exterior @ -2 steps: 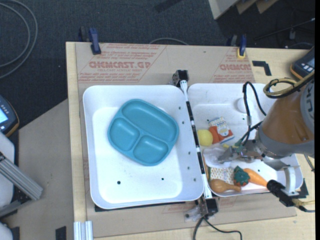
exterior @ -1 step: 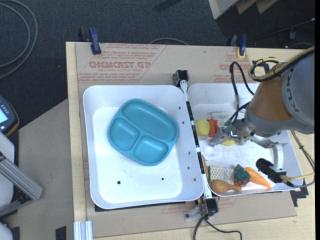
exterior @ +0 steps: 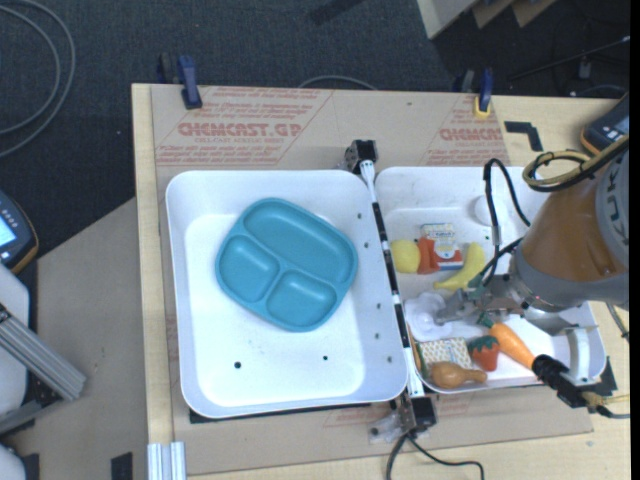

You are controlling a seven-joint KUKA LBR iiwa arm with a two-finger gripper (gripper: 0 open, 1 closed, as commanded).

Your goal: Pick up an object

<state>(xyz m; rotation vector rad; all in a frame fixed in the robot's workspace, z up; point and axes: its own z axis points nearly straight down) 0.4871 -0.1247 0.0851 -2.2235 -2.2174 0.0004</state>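
Observation:
The right bin (exterior: 440,181) holds several toy foods: a yellow lemon (exterior: 404,256), a banana (exterior: 463,269), a small red and white carton (exterior: 436,244), an orange carrot (exterior: 513,344), a red strawberry (exterior: 484,350), a brown pear-shaped piece (exterior: 456,374) and a speckled cracker (exterior: 442,351). My gripper (exterior: 458,307) is low in this bin, just below the banana and left of the carrot, above the cracker. Nothing visibly sits in it. The arm's orange band (exterior: 565,238) covers the bin's right part.
In the left bin (exterior: 200,368) lies a blue divided plate (exterior: 286,263). A narrow ridge (exterior: 385,268) separates the two bins. Blue clamps (exterior: 187,78) hold the board at the back edge. Cables loop near the arm at the right.

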